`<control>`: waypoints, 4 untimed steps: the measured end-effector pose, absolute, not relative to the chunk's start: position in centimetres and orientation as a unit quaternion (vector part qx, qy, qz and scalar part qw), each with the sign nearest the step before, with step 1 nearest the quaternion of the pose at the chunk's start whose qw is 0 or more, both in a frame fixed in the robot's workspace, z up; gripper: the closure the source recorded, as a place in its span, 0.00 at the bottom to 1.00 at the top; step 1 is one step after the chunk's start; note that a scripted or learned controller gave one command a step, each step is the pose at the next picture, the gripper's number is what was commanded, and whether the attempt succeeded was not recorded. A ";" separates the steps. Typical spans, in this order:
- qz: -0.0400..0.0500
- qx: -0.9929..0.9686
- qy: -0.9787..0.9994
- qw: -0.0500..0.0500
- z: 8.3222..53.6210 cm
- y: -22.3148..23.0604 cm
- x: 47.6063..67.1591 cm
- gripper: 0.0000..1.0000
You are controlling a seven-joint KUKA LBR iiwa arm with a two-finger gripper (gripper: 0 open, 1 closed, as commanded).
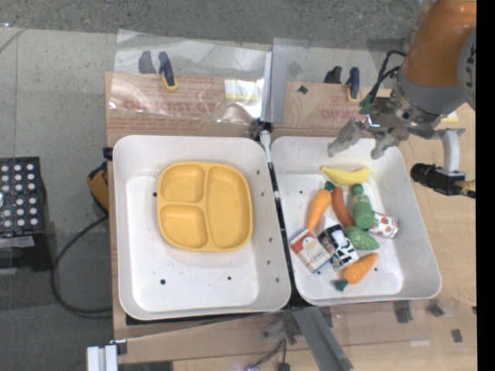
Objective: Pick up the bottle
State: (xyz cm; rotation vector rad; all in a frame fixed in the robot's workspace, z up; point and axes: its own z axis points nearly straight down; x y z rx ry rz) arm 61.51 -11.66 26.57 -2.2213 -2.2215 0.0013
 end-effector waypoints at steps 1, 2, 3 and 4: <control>0.001 -0.699 -0.715 0.000 18.5 -17.8 59.4 0.00; 0.001 -0.740 -0.672 -0.001 9.3 -18.8 60.0 0.00; -0.001 -0.741 -0.671 -0.003 10.6 -19.0 60.2 1.00; 0.002 -0.849 -0.529 -0.002 20.1 -19.0 66.1 1.00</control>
